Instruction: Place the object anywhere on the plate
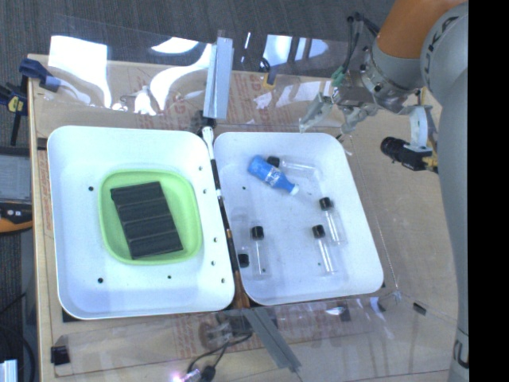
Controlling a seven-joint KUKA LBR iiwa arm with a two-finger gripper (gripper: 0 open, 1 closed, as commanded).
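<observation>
Two shallow white bins sit side by side on a brown tabletop (119, 348), seen from above at a slant. The left bin (71, 285) holds a light green plate (189, 205) near its centre. A dark, ridged rectangular block (145, 219) lies flat on that plate, tilted a little, well within the plate's rim.

The right bin (358, 269) holds several small items scattered apart from one another. Near its back lies a blue bottle (270, 173) on its side, angled, with a pale cap end pointing toward the bin's middle. Just beside it is a clear vial with a black cap (290, 165). Further forward are three more clear vials with black caps: one near the right wall (330, 220), one a little in front of it (323, 247), and one closer to the left wall (259, 249). A small black cap (242, 259) lies close to that last vial.

The grey arm with its orange band (413, 18) reaches in from the right. Its end effector (334, 114) hangs beyond the back edge of the right bin, over the tabletop, well apart from everything in the bins. Its fingers look spread apart, with nothing between them.

A grey metal bar (216, 78) stands behind the gap between the bins.
</observation>
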